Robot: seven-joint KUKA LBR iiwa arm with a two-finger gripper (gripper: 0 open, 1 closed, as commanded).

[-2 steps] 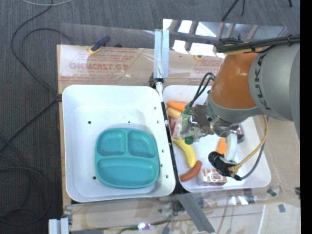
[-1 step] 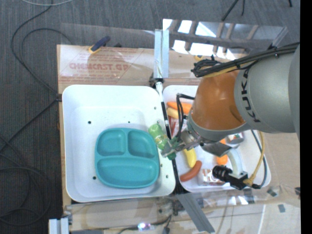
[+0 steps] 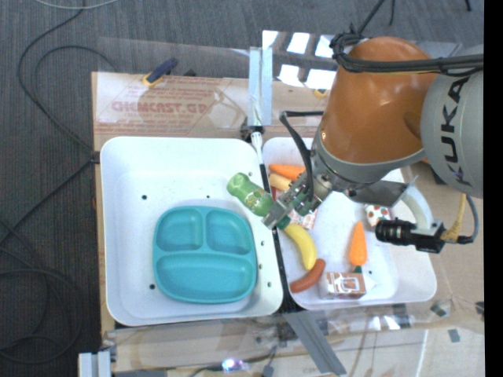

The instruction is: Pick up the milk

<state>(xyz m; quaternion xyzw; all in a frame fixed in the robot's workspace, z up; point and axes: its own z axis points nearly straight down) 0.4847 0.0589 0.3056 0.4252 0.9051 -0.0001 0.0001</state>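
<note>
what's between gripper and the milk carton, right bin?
In the camera view, the banana and the sausage lie between the gripper and the milk carton.

My bench stood on dark grey carpet, crossed by cables (cardboard sheet behind).

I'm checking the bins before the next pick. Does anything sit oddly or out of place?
Yes: the green plastic bottle lies tilted across the rim between the left white bin and the right white bin, beside the gripper, rather than flat inside either.
</note>
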